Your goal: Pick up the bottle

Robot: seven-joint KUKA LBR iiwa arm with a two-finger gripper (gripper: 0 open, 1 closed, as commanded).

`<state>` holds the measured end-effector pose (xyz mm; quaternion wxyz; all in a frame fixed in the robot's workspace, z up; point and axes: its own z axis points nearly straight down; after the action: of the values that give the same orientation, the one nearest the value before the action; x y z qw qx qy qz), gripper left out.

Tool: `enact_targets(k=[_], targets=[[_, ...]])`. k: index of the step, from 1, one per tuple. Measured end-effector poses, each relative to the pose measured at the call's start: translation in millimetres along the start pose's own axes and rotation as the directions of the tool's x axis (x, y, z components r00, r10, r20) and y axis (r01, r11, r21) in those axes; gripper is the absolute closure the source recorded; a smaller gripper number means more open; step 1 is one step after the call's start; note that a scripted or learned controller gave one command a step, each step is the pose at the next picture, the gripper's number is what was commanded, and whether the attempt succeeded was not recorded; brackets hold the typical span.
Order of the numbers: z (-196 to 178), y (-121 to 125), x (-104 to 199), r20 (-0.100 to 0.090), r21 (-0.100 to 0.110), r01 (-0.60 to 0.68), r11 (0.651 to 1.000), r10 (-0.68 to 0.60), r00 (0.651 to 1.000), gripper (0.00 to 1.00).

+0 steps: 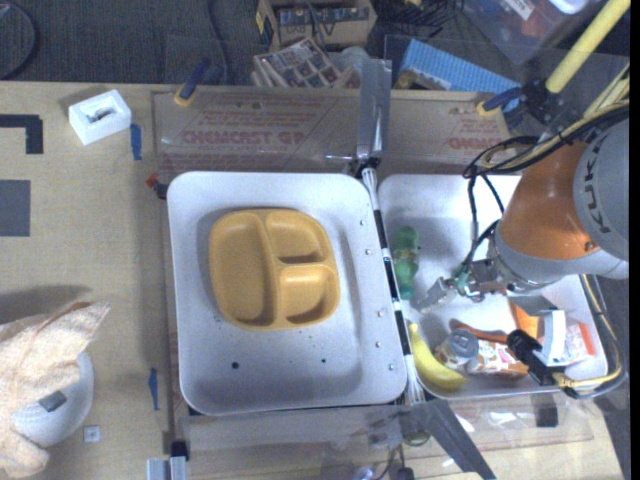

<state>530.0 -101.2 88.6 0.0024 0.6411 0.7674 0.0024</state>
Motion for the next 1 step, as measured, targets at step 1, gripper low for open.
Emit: enact_targets(k=[1], targets=[[1.0, 76.7, -22.2, 0.003, -0.001, -0.058, 0.998, 0.058, 0.998, 0.0]])
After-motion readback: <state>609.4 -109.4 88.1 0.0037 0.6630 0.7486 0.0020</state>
